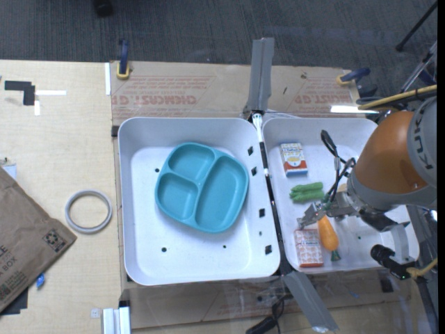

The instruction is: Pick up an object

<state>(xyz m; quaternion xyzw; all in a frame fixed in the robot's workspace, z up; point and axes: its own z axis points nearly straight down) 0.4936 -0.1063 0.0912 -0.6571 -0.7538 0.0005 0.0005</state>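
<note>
Carrot (327,234) lengthwise, tip toward camera

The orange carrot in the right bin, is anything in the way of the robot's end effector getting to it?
Nothing visible blocks it. The end effector sits right at the top end of the carrot. The pink box lies beside the carrot, to its left in the view, and the green pods lie above, both off to the side.

The arm (393,162) reached in from the right edge of the view, its orange band uppermost and its grey wrist bent down and toward the left. The gripper (313,216) hung low over the right bin's (361,127) front half, pointing left toward the bin's inner wall, its metal fingers (306,220) angled downward.
</note>
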